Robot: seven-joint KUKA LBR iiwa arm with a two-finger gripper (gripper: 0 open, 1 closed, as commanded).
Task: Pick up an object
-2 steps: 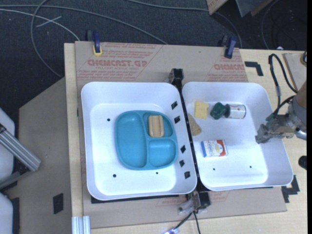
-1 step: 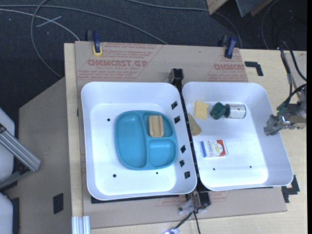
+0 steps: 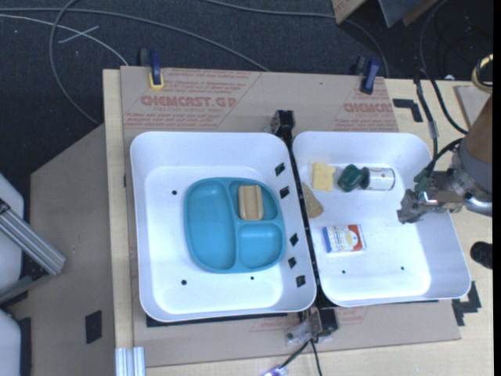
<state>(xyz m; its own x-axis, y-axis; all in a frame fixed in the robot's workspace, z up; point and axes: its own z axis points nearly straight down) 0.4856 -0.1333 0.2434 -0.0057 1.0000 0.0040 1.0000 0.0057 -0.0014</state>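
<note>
Two white bins sit side by side on the bench, w/ blue clamps at the back edge.

Left bin: holds a teal divided plate, three compartments. A tan, bread-like block lies in the upper-right compartment.

Right bin, objs to pick from:
- yellow sponge-like block near the back-left corner.
- dark green obj just beside it, touching or nearly touching a small can lying on its side w/ a white label.
- brown wedge-shaped piece against the bin's left wall, just below the yellow block.
- small flat box, white/blue/red print, lying flat near the bin's middle, apart from the rest.

Tool is over the right bin's right side, near the right wall, well apart from the box and the can. Arm comes in from the right edge. Nothing visible between the fingers. Too small and blurry to say if the tool is released or clenched – can't tell.

Cables run across the dark floor behind the bench.
</note>
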